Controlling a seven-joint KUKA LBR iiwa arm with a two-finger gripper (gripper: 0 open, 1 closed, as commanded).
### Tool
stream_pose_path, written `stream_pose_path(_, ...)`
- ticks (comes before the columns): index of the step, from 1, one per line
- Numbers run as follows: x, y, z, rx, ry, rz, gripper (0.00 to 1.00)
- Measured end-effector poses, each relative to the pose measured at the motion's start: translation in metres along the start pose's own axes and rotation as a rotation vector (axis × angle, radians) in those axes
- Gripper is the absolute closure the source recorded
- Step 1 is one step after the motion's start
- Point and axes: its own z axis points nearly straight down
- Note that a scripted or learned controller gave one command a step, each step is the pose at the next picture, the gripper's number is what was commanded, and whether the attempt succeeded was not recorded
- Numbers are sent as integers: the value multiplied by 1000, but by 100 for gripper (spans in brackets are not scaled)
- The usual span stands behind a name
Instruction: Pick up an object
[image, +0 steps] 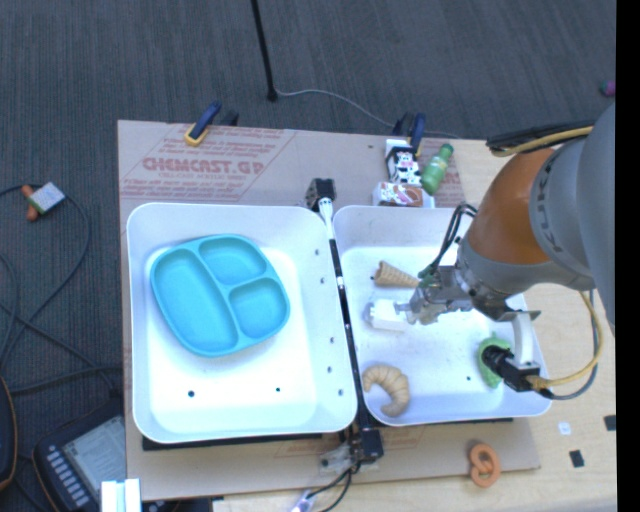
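The pincer (420, 303) hangs low in the right bin (440, 222), its tip just beside a small white block (382, 316), seemingly lined up to grasp it. Whether it is clenched or released cannot be told. A cone (393, 274) and a croissant (388, 388) lie near it, to either side.

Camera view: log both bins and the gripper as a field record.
left bin: holds a blue divided plate
right bin: cone at the back, white block mid-left, croissant in front, green object at the right
gripper: low in the right bin, at the white block's right end
grasp: cannot tell
arm: reaches in from the right
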Motion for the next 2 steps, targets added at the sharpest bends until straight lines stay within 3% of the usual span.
stream_pose_path(1, -31, 75, 8, 2, -1, 0, 100)
stream_pose_path(2, -46, 132, 10, 1, -1, -2, 100)
